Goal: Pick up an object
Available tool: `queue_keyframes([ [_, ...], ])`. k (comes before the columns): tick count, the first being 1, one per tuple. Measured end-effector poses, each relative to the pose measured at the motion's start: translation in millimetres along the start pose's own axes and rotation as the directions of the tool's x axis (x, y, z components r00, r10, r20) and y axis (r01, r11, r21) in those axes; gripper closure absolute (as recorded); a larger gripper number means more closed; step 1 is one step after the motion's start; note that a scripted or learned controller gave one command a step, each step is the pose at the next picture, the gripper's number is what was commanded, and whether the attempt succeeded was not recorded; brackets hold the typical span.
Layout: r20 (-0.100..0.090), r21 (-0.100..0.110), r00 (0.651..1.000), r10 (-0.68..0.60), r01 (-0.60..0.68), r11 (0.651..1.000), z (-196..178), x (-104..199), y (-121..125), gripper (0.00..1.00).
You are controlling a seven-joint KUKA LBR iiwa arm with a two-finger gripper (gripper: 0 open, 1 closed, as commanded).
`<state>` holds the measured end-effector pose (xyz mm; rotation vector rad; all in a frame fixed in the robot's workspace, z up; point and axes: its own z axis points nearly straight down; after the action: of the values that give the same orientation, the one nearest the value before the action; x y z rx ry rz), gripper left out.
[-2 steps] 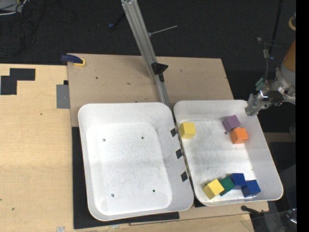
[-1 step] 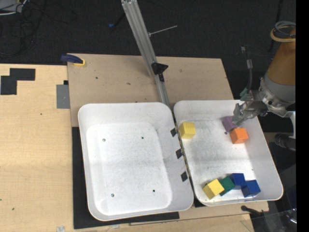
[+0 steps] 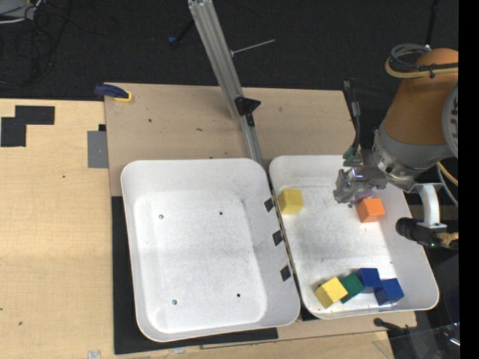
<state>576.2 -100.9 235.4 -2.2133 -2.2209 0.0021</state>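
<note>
Camera view: we cannot tell our gripper's (image 3: 354,188) state; the orange block (image 3: 370,209) sits just beside it, lower right.

You will see the arm (image 3: 419,118) as a bulbous, rounded housing with an orange band, joined below to a grey wrist section. The gripper (image 3: 358,186) is a compact assembly of grey, metallic parts with dark details. Note the light-coloured cable loop (image 3: 408,54) at the top of the housing, and a thin dark rod (image 3: 353,122) beside the wrist.
</note>
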Motion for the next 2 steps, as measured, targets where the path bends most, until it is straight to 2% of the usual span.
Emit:
queue_keyframes([
  [1, 0.001, 0.001, 1.0, 0.0, 0.0, 1.0, 12.3, 47.1, -16.2, 1.0],
  [2, 0.0, -0.001, 1.0, -0.001, 0.001, 1.0, 1.4, 93.9, -38.5, 1.0],
])
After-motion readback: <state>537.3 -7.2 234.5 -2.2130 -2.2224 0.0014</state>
